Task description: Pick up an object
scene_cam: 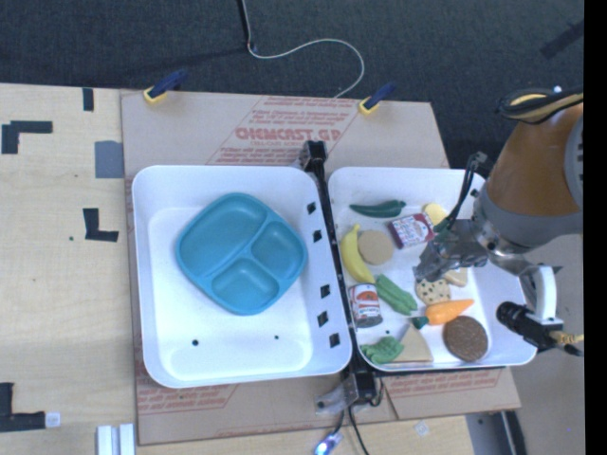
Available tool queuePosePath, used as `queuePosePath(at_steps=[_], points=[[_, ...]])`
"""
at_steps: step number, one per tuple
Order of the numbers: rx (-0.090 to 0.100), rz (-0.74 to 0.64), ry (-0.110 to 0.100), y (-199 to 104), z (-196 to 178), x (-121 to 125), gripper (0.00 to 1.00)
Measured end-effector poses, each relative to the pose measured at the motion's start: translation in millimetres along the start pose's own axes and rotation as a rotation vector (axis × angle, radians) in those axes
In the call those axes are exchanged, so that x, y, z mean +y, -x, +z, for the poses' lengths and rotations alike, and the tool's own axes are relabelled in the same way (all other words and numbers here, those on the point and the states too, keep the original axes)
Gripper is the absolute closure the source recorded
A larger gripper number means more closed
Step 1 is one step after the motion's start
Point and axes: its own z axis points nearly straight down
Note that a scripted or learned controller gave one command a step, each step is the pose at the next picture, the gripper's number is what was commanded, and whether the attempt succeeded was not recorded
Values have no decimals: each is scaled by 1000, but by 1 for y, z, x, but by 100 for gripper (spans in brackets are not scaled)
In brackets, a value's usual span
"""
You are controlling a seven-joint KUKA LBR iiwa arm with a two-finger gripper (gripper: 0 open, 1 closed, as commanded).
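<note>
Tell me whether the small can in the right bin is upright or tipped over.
Tipped over: the small can lies on its side, its label facing up, beside the banana.

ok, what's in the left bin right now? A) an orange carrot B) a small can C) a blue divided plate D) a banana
C: the blue divided plate lies alone in the left bin, while the banana, carrot and can are all in the right bin.
</note>
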Motion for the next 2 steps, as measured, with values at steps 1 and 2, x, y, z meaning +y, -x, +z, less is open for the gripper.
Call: queuePosePath(at_steps=[1, 2], points=[[-1, -6, 13, -67, 35, 95, 100], [-1, -1, 6, -63, 26, 91, 100]])
